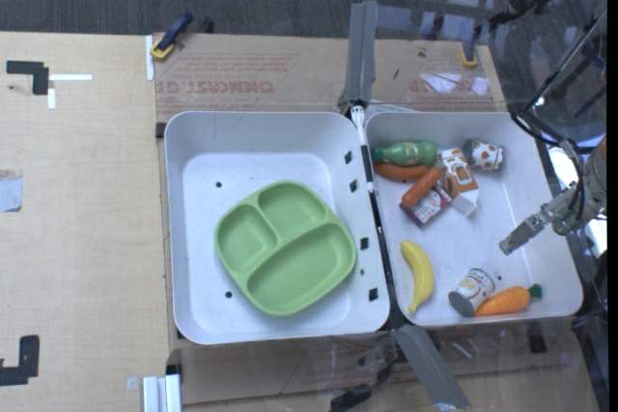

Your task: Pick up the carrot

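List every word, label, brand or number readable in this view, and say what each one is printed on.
Red printed lettering on the brown cardboard sheet behind the bins: upside down and blurred, not reliably readable.
Label on the green bottle: too small to read.
Print on the red and white carton: too blurred to read.
Labels on the two small cans: unreadable.
Nothing else carries text.

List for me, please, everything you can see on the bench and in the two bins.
bins: two, white, side by side on the bench
plate: one, green, three compartments, left bin
carrot: one, orange with green top, right bin, near corner
can: one, lying touching the carrot's left end
banana: one, yellow, right bin, near left wall
bottle: one, green, right bin, far left
sausages: two, orange, below the bottle
carton: one, white and brown, beside the sausages
hand: one, grey, above right bin's right side
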Available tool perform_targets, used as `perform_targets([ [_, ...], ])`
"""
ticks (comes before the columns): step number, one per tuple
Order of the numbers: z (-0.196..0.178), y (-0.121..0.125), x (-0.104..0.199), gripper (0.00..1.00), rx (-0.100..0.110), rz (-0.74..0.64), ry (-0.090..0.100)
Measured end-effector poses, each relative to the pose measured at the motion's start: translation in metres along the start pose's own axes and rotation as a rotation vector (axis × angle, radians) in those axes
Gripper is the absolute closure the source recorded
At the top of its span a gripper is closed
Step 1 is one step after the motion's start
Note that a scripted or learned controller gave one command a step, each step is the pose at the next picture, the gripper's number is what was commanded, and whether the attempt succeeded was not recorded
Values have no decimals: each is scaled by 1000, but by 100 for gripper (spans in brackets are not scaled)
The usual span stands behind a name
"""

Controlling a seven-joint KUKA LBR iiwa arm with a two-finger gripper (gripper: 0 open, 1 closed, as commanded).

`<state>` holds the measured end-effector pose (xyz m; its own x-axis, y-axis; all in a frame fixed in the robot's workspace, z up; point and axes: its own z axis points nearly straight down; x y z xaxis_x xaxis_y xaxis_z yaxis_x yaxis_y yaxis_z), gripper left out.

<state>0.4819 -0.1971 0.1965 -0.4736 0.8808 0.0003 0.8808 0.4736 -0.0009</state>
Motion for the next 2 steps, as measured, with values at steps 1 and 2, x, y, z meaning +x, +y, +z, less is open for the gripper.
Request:
perform_targets([
  [1,58,-15,-20,0,-2,-507,-1],
  [2,105,9,-32,0,-3,-796,-2],
])
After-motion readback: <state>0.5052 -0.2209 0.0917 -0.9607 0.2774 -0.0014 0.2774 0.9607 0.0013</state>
